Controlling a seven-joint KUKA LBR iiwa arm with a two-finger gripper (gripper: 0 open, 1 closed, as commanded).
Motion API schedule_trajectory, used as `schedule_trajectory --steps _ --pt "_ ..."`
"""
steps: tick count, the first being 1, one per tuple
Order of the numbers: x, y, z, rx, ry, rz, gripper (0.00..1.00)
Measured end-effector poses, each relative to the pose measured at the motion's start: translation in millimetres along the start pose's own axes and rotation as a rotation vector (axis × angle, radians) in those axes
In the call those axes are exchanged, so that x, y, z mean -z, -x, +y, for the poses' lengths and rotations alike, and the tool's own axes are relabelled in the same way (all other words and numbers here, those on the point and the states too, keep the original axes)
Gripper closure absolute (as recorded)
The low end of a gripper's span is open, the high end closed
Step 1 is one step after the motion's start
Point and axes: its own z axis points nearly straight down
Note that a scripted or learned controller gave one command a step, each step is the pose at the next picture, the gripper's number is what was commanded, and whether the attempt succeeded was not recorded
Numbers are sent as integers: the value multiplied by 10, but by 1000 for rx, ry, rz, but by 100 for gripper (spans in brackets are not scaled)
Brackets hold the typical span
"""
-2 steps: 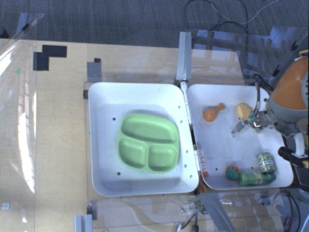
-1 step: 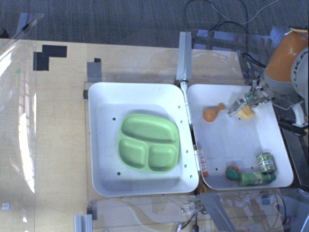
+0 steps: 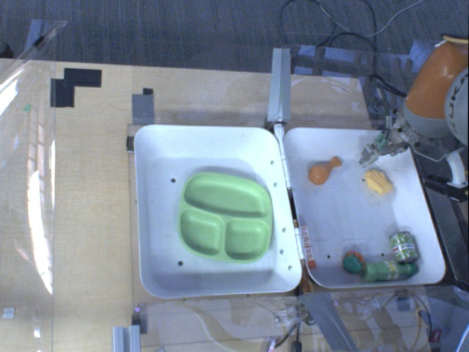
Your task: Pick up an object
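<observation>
Grey carpet lies behind a pale wooden bench [image 3: 80, 196], with black cables looped on the floor at upper right. Two shallow white bins sit side by side on the bench, touching along a metal rail.

Left bin [image 3: 157, 270]: holds one green divided tray [image 3: 226, 216], lying flat near the centre, with one long compartment at the back and two smaller ones in front.

Right bin [image 3: 330, 218]: holds the loose objects.
- An orange drumstick-shaped toy [image 3: 323, 171] lies in the upper left part, its narrow end pointing up and right.
- A pale yellow object [image 3: 378, 182] lies in the upper right part.
- A small green can [image 3: 403, 246] stands near the right wall, towards the front.
- A green bottle [image 3: 388, 270] lies on its side along the front wall, just below the can.
- A small green-and-orange item [image 3: 354, 262] lies just beside the bottle's left end.

The arm enters from the right, its orange band visible at the frame edge. The gripper [image 3: 378, 149] sits over the back right corner of the right bin, just above the yellow object in the view. Whether it is released or clenched cannot be determined at this size; nothing is visibly grasped.
</observation>
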Motion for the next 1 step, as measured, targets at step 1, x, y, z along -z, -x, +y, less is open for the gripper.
schedule_trajectory --steps 1 --pt "-3 -2 0 1 -1 0 0"
